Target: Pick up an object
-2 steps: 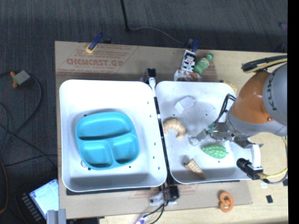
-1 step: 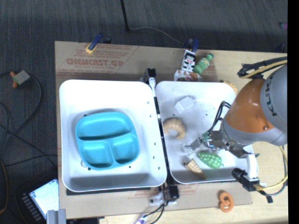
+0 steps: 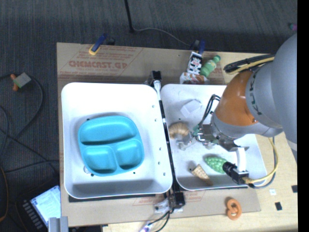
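Since it looks small, light and rigid, the tan shell-like toy (image 3: 179,128) in the right bin (image 3: 256,170) should suit a pinch across its width; the tool (image 3: 195,137) hovers just beside it, its spread impossible to tell.

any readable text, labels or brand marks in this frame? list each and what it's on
"CHEMCAST GP": red print on the brown board under the bins, behind the left bin; it reads roughly so, the letters are soft.
Small packet behind the right bin: has printing, too small to read.
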`<state>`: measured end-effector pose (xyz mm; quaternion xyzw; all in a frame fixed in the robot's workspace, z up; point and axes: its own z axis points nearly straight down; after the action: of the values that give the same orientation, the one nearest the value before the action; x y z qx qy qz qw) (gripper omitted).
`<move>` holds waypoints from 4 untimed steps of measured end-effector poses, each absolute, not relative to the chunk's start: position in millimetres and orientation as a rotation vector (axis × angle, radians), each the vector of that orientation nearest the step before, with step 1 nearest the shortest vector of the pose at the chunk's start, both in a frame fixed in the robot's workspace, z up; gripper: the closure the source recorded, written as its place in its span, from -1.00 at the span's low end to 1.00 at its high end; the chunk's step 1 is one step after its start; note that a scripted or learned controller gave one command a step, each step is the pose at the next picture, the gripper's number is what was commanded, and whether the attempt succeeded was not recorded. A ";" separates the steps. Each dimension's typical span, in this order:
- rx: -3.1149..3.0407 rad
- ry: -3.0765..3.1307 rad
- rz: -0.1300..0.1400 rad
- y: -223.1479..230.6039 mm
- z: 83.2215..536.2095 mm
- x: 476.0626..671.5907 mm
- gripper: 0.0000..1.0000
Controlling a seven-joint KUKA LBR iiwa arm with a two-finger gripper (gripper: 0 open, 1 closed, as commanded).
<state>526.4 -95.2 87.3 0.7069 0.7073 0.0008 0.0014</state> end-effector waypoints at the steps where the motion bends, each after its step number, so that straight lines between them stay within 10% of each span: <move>1: 2.224 2.221 -0.003 -113.7 92.8 482.9 -1.00; 2: 2.219 2.212 0.001 -96.9 87.4 485.0 -1.00; 3: 2.217 2.209 0.003 -97.4 98.4 486.3 1.00; 4: 2.220 2.220 -0.001 -144.4 117.6 572.3 1.00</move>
<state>572.3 -144.4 117.6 0.7071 0.7071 -0.0004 0.0013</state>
